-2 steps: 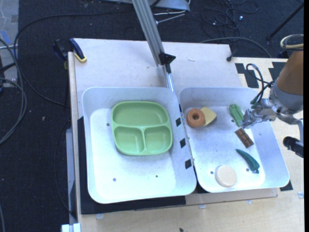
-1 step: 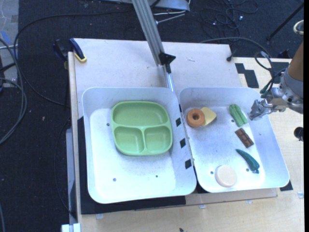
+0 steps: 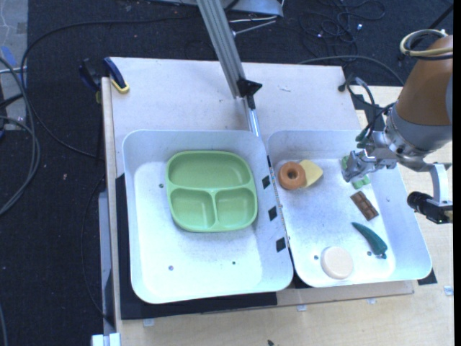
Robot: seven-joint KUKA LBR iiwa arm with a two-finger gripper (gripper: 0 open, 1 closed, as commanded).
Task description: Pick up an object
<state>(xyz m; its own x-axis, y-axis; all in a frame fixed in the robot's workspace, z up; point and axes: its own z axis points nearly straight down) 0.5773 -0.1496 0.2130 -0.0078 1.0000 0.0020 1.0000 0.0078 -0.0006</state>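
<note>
The right bin (image 3: 403, 193) holds several small items. A brown doughnut (image 3: 292, 176) leans against a yellow piece (image 3: 311, 172) at its far left. A brown bar (image 3: 364, 205) lies near the right side, with a teal curved piece (image 3: 370, 238) below it and a cream round disc (image 3: 336, 262) at the front. My gripper (image 3: 358, 166) hangs over the far right part of this bin, just above a small green item (image 3: 360, 182). The arm's grey wrist and orange band come in from the right.
In the left bin (image 3: 144, 265) lies a green divided plate (image 3: 212, 190). A metal pole (image 3: 225, 42) slants over the bench behind the bins. Black clips (image 3: 272, 211) sit along the seam between the bins.
</note>
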